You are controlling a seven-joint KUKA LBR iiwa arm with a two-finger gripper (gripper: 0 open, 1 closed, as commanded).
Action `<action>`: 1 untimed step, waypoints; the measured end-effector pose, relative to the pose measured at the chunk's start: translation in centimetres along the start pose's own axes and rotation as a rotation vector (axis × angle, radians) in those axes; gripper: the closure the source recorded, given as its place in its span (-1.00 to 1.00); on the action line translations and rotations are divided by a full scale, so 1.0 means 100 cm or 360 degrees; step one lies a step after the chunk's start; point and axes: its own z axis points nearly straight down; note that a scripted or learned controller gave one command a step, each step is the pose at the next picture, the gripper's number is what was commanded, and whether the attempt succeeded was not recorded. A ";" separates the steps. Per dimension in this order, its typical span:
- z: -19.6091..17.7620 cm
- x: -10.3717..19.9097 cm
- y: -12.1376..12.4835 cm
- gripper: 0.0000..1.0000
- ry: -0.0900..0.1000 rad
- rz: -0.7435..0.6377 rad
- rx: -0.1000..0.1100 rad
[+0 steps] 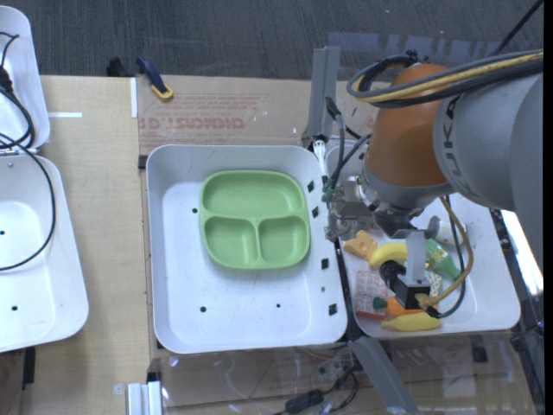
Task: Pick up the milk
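Note:
A small white carton with red print [371,293], possibly the milk, lies near the front left of the right bin [492,311]. The arm reaches in from the right and covers most of that bin. My gripper [344,221] sits low at the bin's left wall, behind the carton and next to a yellow cheese wedge [360,245]. The wrist hides its fingers. Nothing shows held in it.
Around the carton lie a banana [390,253], a second yellow piece [411,322], an orange carrot [394,305] and a green item [446,264]. The left bin [173,301] holds a green divided plate [255,218]. Cables hang off the wrist.

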 end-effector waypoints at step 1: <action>-0.153 0.056 -0.043 1.00 -0.0003 -0.0579 -0.0006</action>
